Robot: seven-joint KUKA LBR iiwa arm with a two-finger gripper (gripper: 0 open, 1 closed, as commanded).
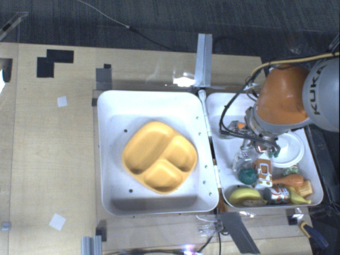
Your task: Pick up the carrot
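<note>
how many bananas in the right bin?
2. One banana lies at the near left corner of the right bin; a second banana lies at the near right corner, past the carrot. The arm covers part of the bin, so more may be hidden.

I am looking down on a robotics lab bench, not a kitchen. The pale wooden bench top (48,158) carries black tape marks (53,61) and small white paper squares (62,101), two shallow white plastic bins (106,142) sit fixed between grey aluminium brackets (204,57), loose black cables (95,9) trail across, and a grey-and-orange KUKA industrial arm (289,97) reaches in.
</note>
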